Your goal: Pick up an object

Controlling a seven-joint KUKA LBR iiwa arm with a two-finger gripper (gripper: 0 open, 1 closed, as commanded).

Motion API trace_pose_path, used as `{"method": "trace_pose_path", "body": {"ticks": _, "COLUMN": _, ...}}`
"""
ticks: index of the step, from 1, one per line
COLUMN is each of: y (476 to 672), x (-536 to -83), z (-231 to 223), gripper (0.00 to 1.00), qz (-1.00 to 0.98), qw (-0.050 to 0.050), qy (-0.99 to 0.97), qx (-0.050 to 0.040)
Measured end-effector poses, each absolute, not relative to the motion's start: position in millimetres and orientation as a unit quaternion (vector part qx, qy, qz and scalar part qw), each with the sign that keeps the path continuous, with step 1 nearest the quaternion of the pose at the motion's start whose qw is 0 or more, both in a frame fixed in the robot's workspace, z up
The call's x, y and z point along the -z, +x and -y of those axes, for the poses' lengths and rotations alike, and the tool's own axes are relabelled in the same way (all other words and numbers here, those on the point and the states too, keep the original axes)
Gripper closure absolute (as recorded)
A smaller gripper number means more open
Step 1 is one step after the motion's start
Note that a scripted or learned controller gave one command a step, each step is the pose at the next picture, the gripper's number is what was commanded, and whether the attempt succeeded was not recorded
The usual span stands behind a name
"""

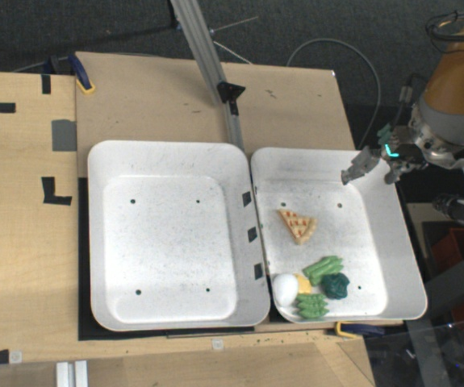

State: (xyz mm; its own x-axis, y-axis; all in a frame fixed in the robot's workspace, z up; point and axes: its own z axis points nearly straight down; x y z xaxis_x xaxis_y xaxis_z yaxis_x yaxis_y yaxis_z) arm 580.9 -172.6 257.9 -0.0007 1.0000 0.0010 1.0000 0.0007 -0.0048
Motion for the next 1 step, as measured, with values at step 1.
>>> {"method": "trace_pose_path", "body": {"ticks": 1, "y": 581.7, "x": -260.0, "z": 172.5, "gripper": 0.0, "qz": 0.708, "qw": 0.001, "qy": -0.706, "qx": -0.0005}}
